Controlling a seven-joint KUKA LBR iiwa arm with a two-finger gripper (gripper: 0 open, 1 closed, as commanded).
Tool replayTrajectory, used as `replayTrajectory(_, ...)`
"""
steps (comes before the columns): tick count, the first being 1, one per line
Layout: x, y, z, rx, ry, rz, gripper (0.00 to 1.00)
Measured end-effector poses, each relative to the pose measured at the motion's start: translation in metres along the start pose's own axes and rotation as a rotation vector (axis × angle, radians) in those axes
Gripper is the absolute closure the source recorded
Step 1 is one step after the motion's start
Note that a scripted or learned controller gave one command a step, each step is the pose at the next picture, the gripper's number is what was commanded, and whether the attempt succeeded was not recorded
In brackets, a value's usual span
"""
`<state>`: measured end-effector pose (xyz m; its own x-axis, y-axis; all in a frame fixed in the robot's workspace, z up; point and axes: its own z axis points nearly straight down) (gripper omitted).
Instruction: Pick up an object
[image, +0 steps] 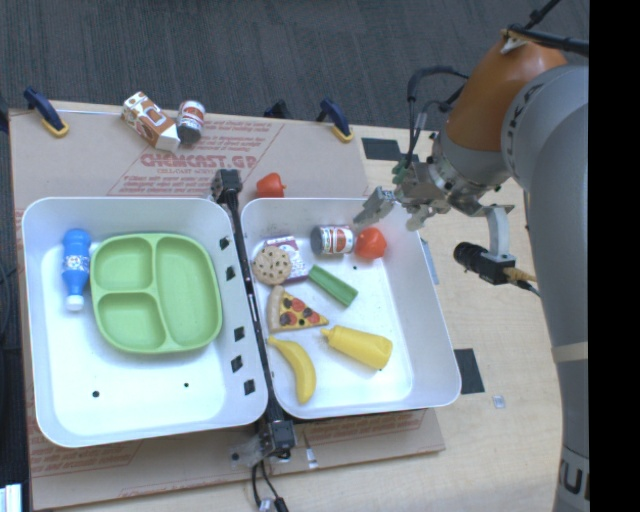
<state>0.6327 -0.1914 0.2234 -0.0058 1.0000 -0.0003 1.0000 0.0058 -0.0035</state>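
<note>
Nothing picked yet.
Your gripper (392, 207) is hovering spread and empty, upper right, just beside the can (332, 240) and tomato (371, 243).

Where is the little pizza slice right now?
The pizza slice lies in the right bin, near its left wall, just below the cookie and above the banana.

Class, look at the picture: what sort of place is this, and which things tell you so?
Probably a robot test bench: a robot arm over two white bins, toy food such as a banana, and clamps holding the board.
</note>
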Motion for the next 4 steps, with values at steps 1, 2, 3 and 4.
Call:
replayTrajectory(1, -0.019, -0.071, 0.132, 0.002, 0.001, 0.000, 0.00)
replayTrajectory(2, -0.019, -0.071, 0.122, 0.002, 0.001, -0.005, 1.00)
replayTrajectory(3, -0.019, -0.068, 0.132, 0.001, 0.001, -0.002, 1.00)
replayTrajectory(4, -0.019, -0.039, 0.131, -0.002, 0.001, 0.000, 1.00)
